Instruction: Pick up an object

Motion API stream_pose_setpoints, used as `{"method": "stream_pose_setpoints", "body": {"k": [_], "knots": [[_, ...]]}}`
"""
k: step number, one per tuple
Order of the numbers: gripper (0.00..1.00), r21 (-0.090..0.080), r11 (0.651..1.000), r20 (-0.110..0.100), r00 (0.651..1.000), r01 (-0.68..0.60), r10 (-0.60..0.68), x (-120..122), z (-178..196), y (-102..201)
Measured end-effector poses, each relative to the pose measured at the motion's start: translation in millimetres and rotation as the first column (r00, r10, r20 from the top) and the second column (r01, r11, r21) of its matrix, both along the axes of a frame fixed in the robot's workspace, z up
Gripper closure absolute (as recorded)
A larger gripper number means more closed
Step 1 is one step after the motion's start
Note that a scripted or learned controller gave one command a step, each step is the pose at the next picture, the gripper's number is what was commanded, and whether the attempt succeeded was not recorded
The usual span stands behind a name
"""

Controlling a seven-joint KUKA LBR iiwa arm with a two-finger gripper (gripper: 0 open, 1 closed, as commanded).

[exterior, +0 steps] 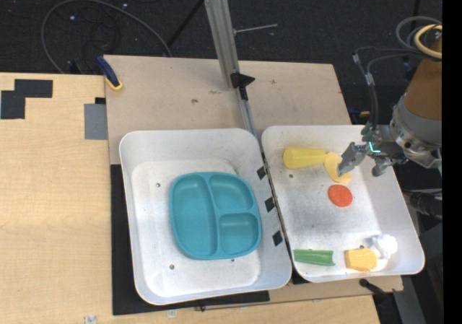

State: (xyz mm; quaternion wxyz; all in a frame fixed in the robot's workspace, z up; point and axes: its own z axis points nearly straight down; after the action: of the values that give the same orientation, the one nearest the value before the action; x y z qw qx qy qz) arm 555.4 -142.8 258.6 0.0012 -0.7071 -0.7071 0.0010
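Observation:
The right bin (pixel 310 225) holds a yellow object (pixel 312 159) lying on its side near the back, an orange-red round piece (pixel 341 195) in the middle, a green piece (pixel 313 257) at the front, and a yellow and white item (pixel 369 254) at the front right corner. My gripper (pixel 364 160) hangs over the right bin's back right area, with its fingers spread apart and nothing between them. Its left finger is close to the yellow object's wide end, just above the orange-red piece.
The left bin (pixel 144 243) holds a teal divided plate (pixel 215 214). A metal post (pixel 222 34) rises behind the bins. Black clips (pixel 268 203) sit along the seam between the bins. Cables trail near the arm on the right.

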Motion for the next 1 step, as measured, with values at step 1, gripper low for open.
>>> {"method": "stream_pose_setpoints", "body": {"k": [1], "knots": [[0.00,0.000,1.000,0.002,1.000,0.000,0.000,0.4,0.7,0.0]]}}
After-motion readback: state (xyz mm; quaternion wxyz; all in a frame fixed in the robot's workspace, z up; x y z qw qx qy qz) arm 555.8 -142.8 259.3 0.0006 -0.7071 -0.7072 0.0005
